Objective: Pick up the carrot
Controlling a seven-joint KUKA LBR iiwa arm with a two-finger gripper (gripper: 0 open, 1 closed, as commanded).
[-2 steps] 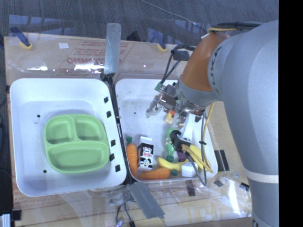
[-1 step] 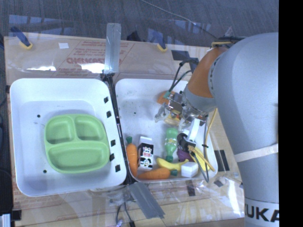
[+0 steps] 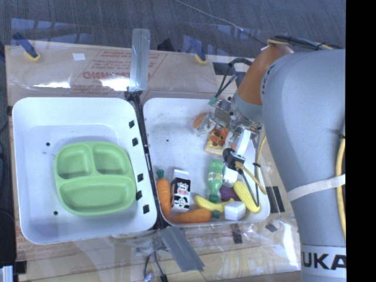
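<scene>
The claw, spread or pressed together I cannot tell, is well apart from the carrot. It may wrongly grab the orange piece just beside it.

Bright overhead light, soft, slightly blurred.

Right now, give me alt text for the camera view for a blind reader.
The grey arm's two-finger gripper is over the far side of the right white bin, apart from the orange carrot lying along its left wall. The left white bin holds a green divided plate.
</scene>
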